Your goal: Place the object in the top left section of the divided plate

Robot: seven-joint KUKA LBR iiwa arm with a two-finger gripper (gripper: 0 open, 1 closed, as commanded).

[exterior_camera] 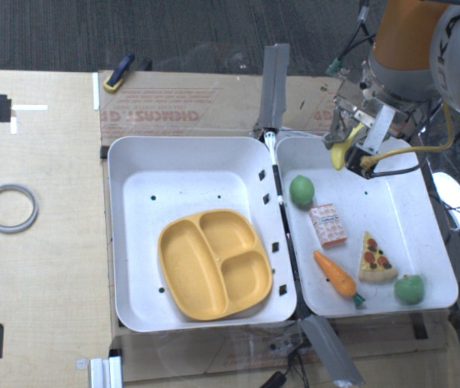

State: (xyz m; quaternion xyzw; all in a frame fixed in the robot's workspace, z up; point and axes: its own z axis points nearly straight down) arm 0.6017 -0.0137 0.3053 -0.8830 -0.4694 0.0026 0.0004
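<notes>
Claw (pixel 351 153) grips yellow banana (pixel 339 155) above right bin (pixel 436 217); divided plate (pixel 213 263) in left bin (pixel 132 217).

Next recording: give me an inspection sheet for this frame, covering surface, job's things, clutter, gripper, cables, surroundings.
Surface: two white bins side by side, left bin and right bin, on a bench.
Job's things: yellow divided plate in the left bin, nothing in its sections.
Clutter: right bin holds a green ball, small box, carrot, pizza slice, green pepper.
Gripper: gripper over the right bin's top edge; a yellow thing at it, grasp unclear.
Cables: yellow cable by the wrist.
Surroundings: tape roll on the bench at left; cardboard behind the bins.
</notes>
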